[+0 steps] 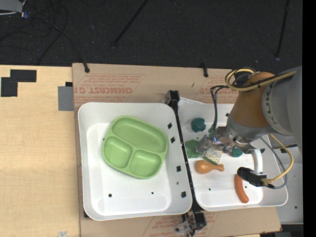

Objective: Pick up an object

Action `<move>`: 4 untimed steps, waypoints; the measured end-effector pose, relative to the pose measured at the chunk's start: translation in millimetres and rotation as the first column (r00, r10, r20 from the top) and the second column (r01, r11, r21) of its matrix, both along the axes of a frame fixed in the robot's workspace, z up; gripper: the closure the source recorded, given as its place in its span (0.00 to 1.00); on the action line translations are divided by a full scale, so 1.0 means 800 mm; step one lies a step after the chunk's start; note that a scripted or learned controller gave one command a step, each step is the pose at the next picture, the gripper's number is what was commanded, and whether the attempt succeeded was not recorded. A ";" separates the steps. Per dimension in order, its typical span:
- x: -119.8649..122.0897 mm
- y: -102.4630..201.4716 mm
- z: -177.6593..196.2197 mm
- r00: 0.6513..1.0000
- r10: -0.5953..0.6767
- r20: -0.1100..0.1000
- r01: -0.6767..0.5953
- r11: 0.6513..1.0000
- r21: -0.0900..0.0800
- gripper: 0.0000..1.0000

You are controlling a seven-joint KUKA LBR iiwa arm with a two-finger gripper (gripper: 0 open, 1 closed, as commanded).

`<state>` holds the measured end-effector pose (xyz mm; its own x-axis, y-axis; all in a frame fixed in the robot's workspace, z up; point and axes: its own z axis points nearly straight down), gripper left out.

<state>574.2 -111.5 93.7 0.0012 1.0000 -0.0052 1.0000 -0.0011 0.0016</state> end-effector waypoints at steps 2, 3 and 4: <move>0.013 -0.004 0.093 1.000 0.002 0.000 -0.002 1.000 0.005 1.00; 0.014 -0.005 0.159 1.000 0.002 0.000 -0.002 1.000 0.005 1.00; 0.014 -0.007 0.171 1.000 0.002 -0.003 -0.002 1.000 0.006 1.00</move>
<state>585.1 -116.9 230.6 -0.0013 1.0000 0.0004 1.0000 0.0013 -0.0010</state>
